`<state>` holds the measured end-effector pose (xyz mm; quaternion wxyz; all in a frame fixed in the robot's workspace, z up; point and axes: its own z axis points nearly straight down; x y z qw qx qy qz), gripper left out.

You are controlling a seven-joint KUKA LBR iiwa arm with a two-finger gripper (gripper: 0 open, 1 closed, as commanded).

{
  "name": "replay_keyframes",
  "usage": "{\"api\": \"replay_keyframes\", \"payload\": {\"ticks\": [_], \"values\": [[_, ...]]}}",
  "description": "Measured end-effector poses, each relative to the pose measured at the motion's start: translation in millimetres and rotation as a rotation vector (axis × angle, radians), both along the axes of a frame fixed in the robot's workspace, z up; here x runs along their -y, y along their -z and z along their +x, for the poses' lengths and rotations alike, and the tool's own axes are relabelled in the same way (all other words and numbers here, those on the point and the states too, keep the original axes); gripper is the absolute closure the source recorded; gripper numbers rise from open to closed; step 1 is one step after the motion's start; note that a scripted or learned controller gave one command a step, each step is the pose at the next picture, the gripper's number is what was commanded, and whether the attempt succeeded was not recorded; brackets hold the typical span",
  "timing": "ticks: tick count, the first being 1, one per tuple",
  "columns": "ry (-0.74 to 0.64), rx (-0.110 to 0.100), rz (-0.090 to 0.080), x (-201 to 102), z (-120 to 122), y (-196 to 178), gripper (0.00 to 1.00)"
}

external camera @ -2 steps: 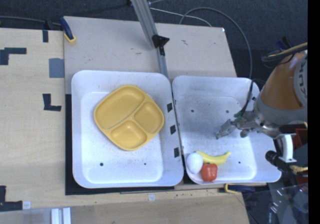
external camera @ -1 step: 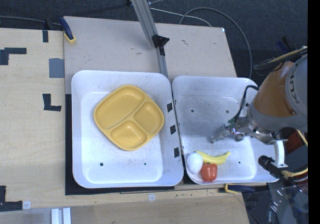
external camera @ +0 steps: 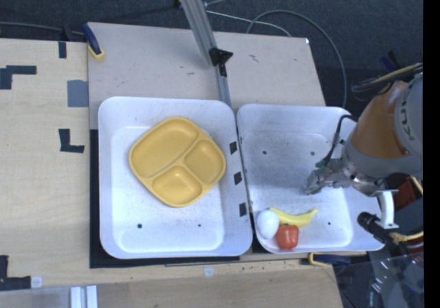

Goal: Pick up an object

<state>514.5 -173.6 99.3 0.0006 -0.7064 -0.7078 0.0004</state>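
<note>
Red fruit [external camera: 288,236] + white egg [external camera: 267,223] + banana [external camera: 295,216] at front edge of rt bin [external camera: 289,128] | gripper [external camera: 317,183] above them, near bin floor, holding nothing; how far open: can't tell | yellow tray [external camera: 177,161] in left bin [external camera: 117,183]

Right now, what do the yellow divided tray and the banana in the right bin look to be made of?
Yellow divided tray: likely moulded plastic, one even colour, soft sheen, rounded compartment ridges. Banana: probably a plastic toy, uniform bright yellow with no spots, though real fruit can't be ruled out at this size. It lies beside a white egg-like ball and a red piece.
</note>
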Motion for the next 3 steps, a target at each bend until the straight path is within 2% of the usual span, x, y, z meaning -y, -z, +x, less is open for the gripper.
{"api": "replay_keyframes", "payload": {"ticks": [2, 3], "values": [[0.000, 0.004, -0.001, 4, -10, -93, 1.00], [-0.001, 0.005, -0.002, 3, -1, -139, 1.00]]}}
